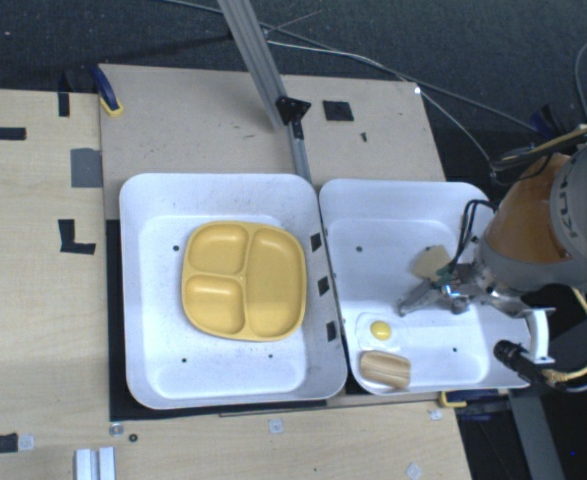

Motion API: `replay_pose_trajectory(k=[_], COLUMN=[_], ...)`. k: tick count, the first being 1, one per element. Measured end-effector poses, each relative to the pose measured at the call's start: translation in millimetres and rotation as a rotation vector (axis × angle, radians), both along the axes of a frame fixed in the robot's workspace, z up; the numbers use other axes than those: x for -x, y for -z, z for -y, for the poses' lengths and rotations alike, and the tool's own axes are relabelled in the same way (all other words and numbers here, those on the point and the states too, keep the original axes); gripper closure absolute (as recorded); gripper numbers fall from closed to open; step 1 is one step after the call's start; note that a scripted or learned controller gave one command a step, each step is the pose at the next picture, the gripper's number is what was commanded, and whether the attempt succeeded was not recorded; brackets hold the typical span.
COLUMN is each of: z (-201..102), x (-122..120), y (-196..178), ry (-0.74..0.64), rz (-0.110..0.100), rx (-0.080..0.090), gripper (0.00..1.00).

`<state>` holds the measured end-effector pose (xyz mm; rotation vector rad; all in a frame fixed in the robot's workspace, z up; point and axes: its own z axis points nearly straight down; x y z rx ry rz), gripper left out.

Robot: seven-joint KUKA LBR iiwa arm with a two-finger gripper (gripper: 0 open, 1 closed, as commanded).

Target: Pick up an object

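The arm (533, 223) reaches in from the right over the right bin (393, 200), with its hand (423, 301) low above the middle of the bin floor. Whether the hand is open or closed cannot be told, and nothing shows in its grasp. A tan piece (431, 262) lies just behind the hand. Nearer the front edge sit a fried egg (378, 332) and, just in front of it, a bread roll (385, 369), both a little apart from the hand. In the left bin (158, 268) a yellow divided plate (244, 279) lies flat near the centre, well apart from the hand.
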<state>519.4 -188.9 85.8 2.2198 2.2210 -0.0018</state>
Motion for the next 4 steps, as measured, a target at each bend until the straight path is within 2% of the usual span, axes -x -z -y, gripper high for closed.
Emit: replay_pose_trajectory(k=[1,2,4], z=[0,1,-6], x=[-2,7,9], y=[-13,-62,-173], ry=[-0.001,0.0,-0.001], rz=[0.006,0.002,0.004], rx=[0.001,-0.001,0.0], gripper=[1.0,1.0,1.0])
